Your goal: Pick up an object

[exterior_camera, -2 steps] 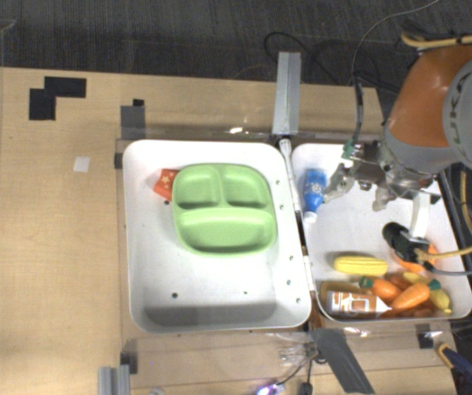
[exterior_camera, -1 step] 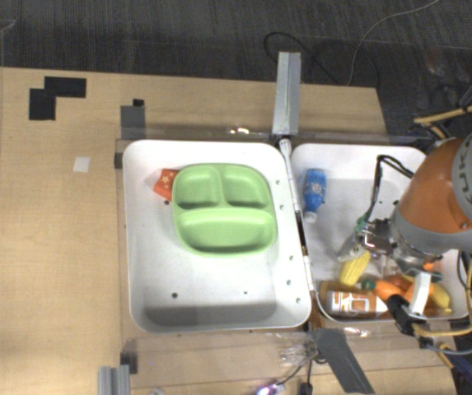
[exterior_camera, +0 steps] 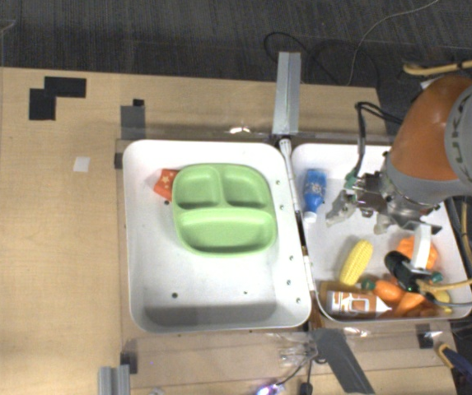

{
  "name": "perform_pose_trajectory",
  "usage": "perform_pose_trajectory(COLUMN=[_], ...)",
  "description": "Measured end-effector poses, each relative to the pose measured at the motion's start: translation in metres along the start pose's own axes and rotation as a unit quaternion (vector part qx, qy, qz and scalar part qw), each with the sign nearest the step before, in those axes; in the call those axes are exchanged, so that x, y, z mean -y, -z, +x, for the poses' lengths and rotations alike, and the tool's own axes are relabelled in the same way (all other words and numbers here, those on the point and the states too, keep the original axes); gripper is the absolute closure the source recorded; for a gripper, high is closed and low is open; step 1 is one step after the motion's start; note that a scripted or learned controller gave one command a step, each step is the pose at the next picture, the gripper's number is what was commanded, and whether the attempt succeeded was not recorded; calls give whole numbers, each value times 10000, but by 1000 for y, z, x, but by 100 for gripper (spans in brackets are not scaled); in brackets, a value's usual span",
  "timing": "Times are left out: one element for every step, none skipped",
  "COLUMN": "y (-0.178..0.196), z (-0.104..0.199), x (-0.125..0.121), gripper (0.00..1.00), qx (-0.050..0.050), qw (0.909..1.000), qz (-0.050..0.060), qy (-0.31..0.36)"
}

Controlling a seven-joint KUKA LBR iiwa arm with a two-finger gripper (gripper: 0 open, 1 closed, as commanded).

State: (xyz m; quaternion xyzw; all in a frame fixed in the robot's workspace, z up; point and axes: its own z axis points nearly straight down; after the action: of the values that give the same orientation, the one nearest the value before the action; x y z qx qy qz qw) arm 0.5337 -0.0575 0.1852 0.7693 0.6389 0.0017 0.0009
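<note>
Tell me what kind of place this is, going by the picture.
Probably a robotics lab test bench, not a kitchen. Two shallow white bins sit side by side on a wooden bench, a grey and orange robot arm reaches over the right bin, and that bin holds toy food such as a corn cob.

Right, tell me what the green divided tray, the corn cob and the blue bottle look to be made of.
Green divided tray: likely moulded plastic, matte to satin; uniform colour, rounded compartments, soft highlights.
Corn cob: probably plastic toy food; even yellow, smooth faint sheen, though the kernels are too small to judge.
Blue bottle: seemingly plastic, slightly glossy; bright highlight on a white patch. Too small to be sure.
</note>
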Motion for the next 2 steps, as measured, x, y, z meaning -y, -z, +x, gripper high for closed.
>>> perform_pose_trajectory(y=[-94,-83], z=[-52,-51], x=[35,33], gripper=[0,100], qx=[-2,-7], qw=[9951,9950], qz=[-34,-60], qy=[993,997])
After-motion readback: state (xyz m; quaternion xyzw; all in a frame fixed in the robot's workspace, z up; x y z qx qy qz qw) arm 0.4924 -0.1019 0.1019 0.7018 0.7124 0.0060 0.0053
